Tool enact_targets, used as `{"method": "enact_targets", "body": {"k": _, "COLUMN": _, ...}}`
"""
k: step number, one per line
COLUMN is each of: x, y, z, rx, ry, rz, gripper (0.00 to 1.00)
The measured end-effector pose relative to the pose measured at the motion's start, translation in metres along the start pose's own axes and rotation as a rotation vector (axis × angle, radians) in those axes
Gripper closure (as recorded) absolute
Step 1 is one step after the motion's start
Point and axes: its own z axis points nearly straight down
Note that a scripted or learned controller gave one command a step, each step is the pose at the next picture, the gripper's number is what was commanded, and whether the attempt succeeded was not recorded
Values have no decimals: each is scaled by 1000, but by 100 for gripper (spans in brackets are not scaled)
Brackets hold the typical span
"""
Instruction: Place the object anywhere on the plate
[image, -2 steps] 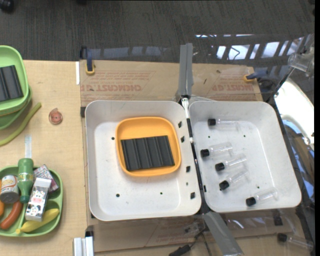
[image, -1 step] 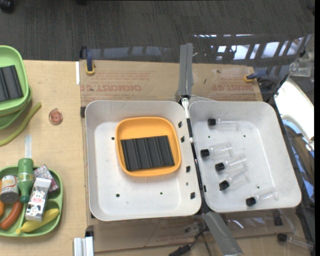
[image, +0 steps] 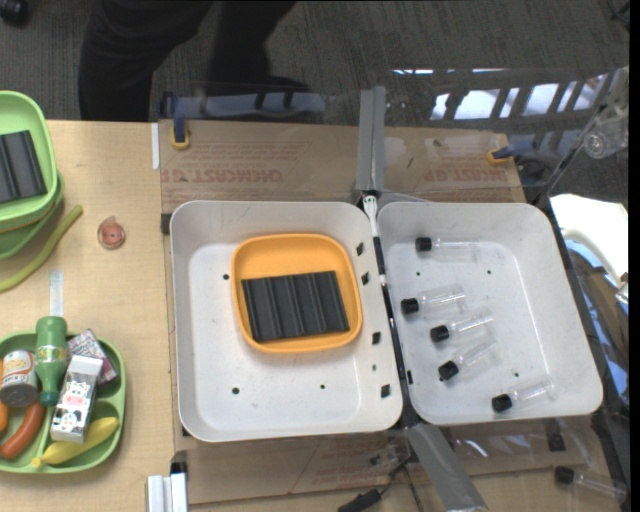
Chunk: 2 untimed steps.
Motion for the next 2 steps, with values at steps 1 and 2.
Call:
{"method": "enact_targets", "body": {"k": 1, "x": 0, "y": 0, "z": 0, "rx": -1, "ry": -1, "rz": -388, "gripper": 100}}
{"method": "enact_targets", "body": {"k": 2, "x": 0, "y": 0, "z": 0, "rx": 0, "ry": -1, "rz": -388, "gripper": 0}}
